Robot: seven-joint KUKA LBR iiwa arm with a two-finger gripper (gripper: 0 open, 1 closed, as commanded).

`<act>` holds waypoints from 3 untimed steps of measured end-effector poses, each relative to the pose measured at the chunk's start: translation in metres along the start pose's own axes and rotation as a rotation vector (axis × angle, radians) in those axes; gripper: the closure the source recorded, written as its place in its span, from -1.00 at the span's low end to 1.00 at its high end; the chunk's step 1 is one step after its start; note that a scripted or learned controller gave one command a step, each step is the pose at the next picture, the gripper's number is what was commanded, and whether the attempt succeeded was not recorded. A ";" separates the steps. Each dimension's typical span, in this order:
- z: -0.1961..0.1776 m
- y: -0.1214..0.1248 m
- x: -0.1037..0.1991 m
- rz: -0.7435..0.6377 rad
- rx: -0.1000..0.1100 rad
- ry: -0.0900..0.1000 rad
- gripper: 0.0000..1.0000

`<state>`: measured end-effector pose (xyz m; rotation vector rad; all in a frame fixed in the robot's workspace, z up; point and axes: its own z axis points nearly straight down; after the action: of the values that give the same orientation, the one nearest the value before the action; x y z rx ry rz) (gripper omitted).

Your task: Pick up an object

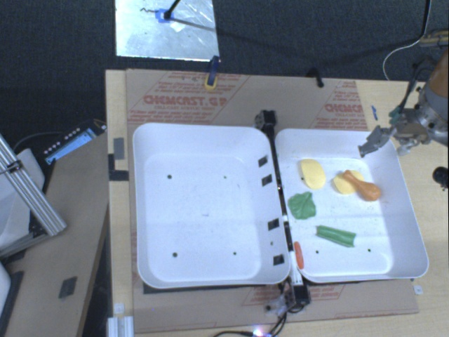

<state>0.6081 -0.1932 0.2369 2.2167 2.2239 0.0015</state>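
- While your gripper [387,140] hangs at the right bin's [410,230] far right rim — whether spread or pressed together, you cannot tell — nothing is gripped.
- Nearest target: the orange-and-yellow drumstick toy [358,184], below-left of it, long axis running left-to-right, slightly slanted.
- Farther left lie the yellow piece [313,173], green leaf [302,206] and green pod [335,235].

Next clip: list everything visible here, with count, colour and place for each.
bins: 2, white, side by side on the bench
yellow piece: 1, yellow, right bin, upper middle
drumstick-shaped toy: 1, orange with a yellow end, right bin, right of the yellow piece
leafy piece: 1, green, right bin, near the divider
long piece: 1, green, right bin, lower middle
small stick: 1, orange-red, at the right bin's lower left edge
cardboard sheet: 1, brown with red print, under the bins
foil sheet: 1, silver, beyond the bench
clip: 1, yellow and blue, cardboard's far edge
arm: 1, grey, right side
hand: 1, grey, above the right bin's far right corner
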 end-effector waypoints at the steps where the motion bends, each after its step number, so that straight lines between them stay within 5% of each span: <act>1: -0.011 0.001 0.000 -0.004 -0.003 -0.001 1.00; 2: -0.093 0.064 0.001 -0.004 -0.013 -0.004 1.00; 3: -0.185 0.062 0.048 -0.007 -0.013 -0.001 1.00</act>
<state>0.6699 -0.1451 0.4217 2.2024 2.2246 0.0143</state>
